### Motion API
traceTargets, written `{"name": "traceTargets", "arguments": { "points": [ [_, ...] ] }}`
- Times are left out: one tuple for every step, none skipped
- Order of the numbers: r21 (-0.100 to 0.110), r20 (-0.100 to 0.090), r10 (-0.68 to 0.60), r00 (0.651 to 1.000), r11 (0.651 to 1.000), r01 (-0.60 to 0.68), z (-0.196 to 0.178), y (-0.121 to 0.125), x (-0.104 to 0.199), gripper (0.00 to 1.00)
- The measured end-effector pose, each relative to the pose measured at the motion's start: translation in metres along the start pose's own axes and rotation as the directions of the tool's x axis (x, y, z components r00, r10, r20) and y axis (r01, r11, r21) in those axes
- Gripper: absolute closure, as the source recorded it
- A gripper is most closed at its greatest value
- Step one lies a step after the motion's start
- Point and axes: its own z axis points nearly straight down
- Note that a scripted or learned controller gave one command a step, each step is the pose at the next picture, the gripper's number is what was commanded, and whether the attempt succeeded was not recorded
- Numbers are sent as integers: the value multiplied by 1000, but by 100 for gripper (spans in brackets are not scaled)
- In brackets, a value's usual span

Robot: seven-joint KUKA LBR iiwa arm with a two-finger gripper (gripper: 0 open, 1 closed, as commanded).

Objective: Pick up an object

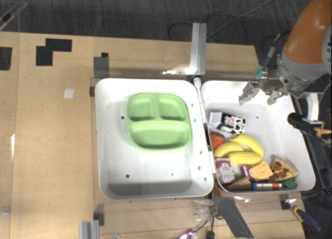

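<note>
gripper spread wide and holding nothing, above the far end of the right bin; bananas, pizza slice, cheese wedge and small black-and-white box heaped nearer in it; green divided plate in the left bin.
</note>
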Motion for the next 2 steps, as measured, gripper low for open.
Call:
{"name": "traceTargets", "arguments": {
  "points": [
    [-31, 6, -71, 997, 997, 71, 110, 3, 7, 0],
    [-62, 12, -61, 998, 996, 62, 121, -6, 18, 0]
  ]
}}
